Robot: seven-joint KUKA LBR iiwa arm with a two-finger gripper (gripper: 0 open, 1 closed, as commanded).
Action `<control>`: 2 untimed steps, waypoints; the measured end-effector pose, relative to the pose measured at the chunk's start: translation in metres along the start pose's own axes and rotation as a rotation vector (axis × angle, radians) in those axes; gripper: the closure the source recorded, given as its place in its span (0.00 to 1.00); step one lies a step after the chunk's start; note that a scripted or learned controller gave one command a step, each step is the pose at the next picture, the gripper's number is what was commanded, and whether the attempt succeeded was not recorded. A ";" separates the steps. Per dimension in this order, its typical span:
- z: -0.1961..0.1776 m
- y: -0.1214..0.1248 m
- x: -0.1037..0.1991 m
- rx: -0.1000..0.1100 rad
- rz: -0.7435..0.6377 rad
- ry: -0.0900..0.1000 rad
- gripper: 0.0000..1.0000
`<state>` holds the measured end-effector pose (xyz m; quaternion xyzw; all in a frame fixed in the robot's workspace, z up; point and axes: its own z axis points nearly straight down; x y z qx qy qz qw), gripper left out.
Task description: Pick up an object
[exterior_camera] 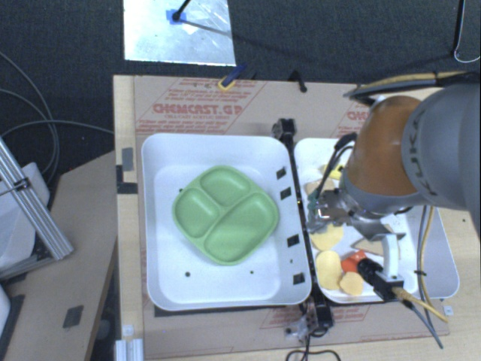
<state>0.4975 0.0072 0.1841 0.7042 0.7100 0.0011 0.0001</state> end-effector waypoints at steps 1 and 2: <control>-0.001 -0.010 0.036 0.001 0.000 0.001 1.00; 0.027 -0.011 0.109 0.004 -0.003 0.001 1.00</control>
